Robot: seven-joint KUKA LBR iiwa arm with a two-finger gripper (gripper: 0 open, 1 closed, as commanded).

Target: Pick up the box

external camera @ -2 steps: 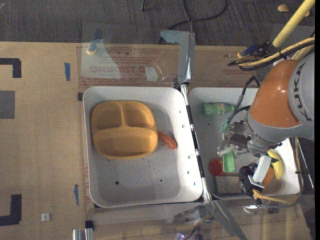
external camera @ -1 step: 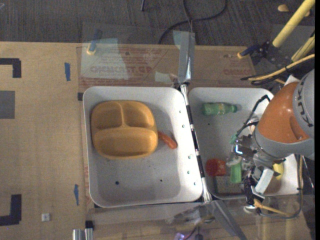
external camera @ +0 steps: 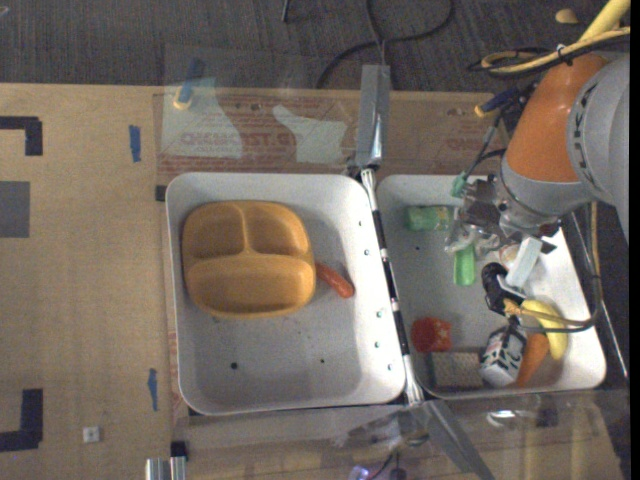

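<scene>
Cardboard-topped bench, two white bins. Gripper (external camera: 478, 230): over right bin's (external camera: 585, 278) top edge, finger state cannot be told. Arm (external camera: 565, 138): enters from right, wrist bent down. Box (external camera: 456, 370): likely the flat grey item at the bin's bottom edge. Risk: crowded by red thing (external camera: 432, 334), banana (external camera: 548, 320), carrot (external camera: 533, 360); wrong grasp likely.

Single fixed camera above the bench (external camera: 80, 268), slanted downward, both white bins (external camera: 190, 368) framed
</scene>
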